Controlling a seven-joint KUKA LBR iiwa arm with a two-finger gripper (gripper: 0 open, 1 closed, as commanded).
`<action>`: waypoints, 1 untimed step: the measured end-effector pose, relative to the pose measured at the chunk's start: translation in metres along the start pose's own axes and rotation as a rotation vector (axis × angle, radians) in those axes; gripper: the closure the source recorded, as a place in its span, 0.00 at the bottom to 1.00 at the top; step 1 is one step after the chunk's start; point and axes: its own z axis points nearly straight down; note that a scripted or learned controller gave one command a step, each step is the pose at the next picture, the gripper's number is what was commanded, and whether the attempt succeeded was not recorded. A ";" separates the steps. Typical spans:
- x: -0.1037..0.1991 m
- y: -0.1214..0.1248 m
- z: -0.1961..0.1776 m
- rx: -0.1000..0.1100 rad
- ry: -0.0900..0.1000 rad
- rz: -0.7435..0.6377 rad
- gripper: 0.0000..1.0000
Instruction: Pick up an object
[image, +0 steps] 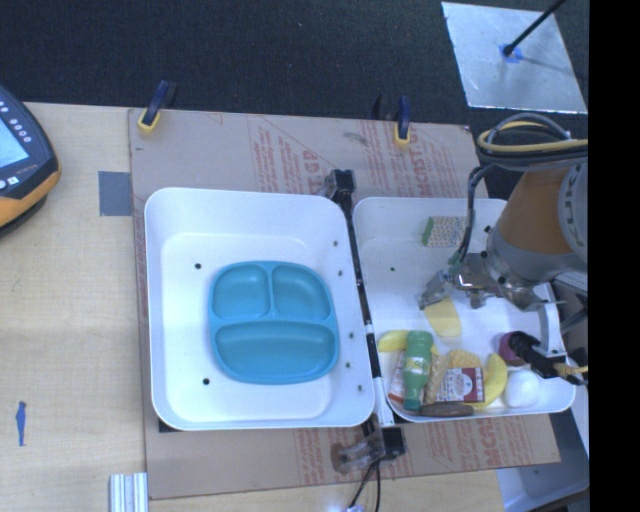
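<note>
While the near edge of the right bin (560, 405) is crowded with a green-capped bottle (414, 365), a small red box (459, 385), a banana (495, 380) and a white ball (522, 388), open white floor lies beyond them. A pale yellow piece (443, 318) sits just past the clutter, directly under the gripper (450, 288); it appears to touch the piece, though whether the gripper is parted or closed I cannot tell. A green-patterned card (440, 232) lies near the far wall. The left bin (165, 300) holds a blue divided plate (273, 322) with bare room all round.
</note>
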 end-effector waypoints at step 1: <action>-0.001 0.003 -0.011 -0.004 -0.001 -0.003 1.00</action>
